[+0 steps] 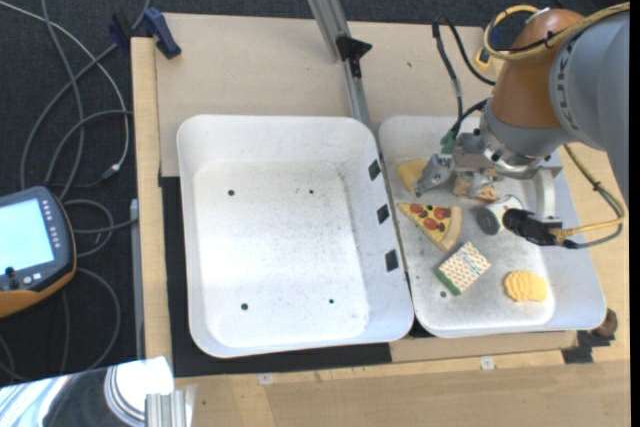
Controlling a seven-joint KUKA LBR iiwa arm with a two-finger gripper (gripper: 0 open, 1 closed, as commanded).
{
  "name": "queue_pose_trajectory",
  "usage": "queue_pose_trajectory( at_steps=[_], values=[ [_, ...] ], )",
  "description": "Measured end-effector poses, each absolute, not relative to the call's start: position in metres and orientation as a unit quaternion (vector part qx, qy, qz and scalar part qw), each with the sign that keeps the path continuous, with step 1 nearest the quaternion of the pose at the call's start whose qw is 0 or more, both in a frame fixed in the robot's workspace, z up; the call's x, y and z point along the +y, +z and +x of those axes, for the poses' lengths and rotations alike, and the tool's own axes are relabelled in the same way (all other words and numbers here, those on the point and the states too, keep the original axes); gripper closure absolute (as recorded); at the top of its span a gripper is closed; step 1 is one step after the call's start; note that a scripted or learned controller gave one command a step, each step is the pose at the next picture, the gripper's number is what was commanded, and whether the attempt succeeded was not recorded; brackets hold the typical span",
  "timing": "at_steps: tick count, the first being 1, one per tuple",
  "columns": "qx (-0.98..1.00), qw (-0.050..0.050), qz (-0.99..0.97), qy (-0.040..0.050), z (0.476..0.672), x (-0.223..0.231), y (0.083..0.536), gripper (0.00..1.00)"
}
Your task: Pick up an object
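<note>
Cannot tell the claw's [452,177] state, low in the right bin [575,310], pizza slice [431,221] lying just below-left, long axis slanting down-right, nearest candidate for a grab.

A blue clamp [160,32] grips the bench's far-left corner, and a teach pendant [32,247] lies on the floor.

Desk [250,65], pale wood: two white bins side by side, left bin [285,233] at centre, right bin [575,300] toward 3 o'clock; blue clamp [160,30] at 10 o'clock.
</note>
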State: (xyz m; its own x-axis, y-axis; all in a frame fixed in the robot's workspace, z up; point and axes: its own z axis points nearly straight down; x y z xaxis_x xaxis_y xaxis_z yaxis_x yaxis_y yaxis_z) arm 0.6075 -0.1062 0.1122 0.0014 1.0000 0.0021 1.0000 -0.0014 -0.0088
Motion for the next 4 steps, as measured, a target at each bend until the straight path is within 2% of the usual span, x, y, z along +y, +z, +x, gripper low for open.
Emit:
queue_pose_trajectory(
  at_steps=[1,2,3,4],
  values=[
    [-0.707,0.001,-0.707,-0.0008,0.61,-0.105,0.127,1.0],
    [-0.708,-0.004,-0.707,-0.0027,0.611,-0.107,0.192,1.0],
    [-0.708,-0.002,-0.706,-0.0017,0.612,-0.107,0.211,1.0],
    [-0.709,0.003,-0.705,0.0002,0.598,-0.053,0.205,1.0]
  ],
)
